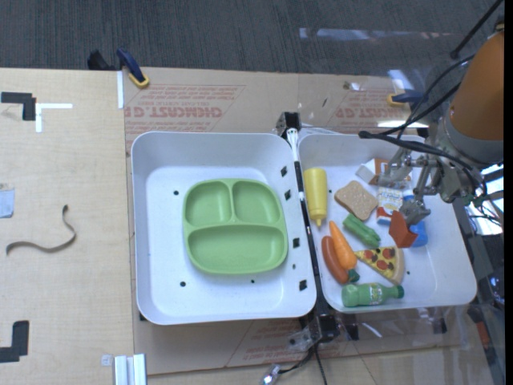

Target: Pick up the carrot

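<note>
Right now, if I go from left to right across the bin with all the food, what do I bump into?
Yellow mustard bottle → carrot → slice of bread → pizza slice → pincer.

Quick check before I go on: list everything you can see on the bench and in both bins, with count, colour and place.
left bin: 1, white, holds the plate
plate: 1, green, three compartments
right bin: 1, white, holds the toy food
mustard bottle: 1, yellow, by the divider
bread slice: 1, tan
carrot: 1, orange
sausage: 1, red-orange, beside the carrot
cucumber: 1, green
pizza slice: 1, yellow
bottle: 1, green, near edge
clamps: 2, blue-yellow, far edge
arm: 1, right side
gripper: 1, over the right bin
</note>
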Motion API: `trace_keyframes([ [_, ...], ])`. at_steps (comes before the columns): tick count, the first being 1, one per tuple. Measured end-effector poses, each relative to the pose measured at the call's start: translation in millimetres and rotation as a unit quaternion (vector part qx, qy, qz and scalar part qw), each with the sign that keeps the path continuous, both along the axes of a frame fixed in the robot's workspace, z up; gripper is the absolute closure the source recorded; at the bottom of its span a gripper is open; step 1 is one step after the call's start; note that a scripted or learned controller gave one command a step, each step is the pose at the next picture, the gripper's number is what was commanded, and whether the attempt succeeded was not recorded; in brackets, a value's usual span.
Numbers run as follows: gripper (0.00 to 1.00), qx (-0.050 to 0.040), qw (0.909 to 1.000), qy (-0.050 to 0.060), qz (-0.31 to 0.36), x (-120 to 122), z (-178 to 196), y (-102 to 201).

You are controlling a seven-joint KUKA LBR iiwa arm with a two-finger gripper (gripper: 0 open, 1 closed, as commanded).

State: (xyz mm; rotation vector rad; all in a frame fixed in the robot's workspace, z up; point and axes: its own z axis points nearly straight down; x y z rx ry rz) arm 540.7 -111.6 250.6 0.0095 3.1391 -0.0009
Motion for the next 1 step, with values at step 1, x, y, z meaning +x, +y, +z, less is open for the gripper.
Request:
trace_keyframes([
  [1,0.00,0.0007,0.9995,0.001,0.032,-41.8,-59.4,46.1],
])
